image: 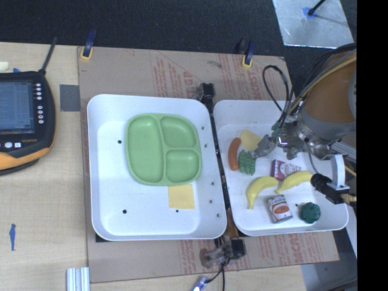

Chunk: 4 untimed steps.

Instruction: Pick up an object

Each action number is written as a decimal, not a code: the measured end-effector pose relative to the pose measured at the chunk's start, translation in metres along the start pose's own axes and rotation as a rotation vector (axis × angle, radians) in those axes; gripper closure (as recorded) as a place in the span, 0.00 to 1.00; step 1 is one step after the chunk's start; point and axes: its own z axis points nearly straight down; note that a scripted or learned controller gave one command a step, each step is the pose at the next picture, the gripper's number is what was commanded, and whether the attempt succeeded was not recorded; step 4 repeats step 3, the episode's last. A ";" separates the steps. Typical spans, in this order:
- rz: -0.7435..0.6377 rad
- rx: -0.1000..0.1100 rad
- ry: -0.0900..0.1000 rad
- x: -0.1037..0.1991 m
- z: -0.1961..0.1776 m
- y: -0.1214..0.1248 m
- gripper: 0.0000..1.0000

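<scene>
Approach step: the hand (267, 146) hovers low over the right bin (339, 223) beside the broccoli (247, 162) (finger state cannot be told), so descent and closure remain.

Grey KUKA arm (330, 111) showing broad orange band, black cables looping off wrist, metallic grey gripper (267, 147) body, white tag hanging near black fitting

— What sits in the left bin (106, 217)?
— A divided plate (163, 148), a flat square (181, 196) just below it.
— And frame right?
— The other bin (242, 223), two bananas (260, 188) mid-bin, a can (279, 208) below them.
</scene>
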 end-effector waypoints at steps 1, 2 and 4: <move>0.000 0.000 0.001 0.016 0.074 -0.059 0.00; -0.005 0.001 0.000 0.015 0.064 -0.058 1.00; 0.001 -0.003 0.002 0.095 -0.027 -0.027 1.00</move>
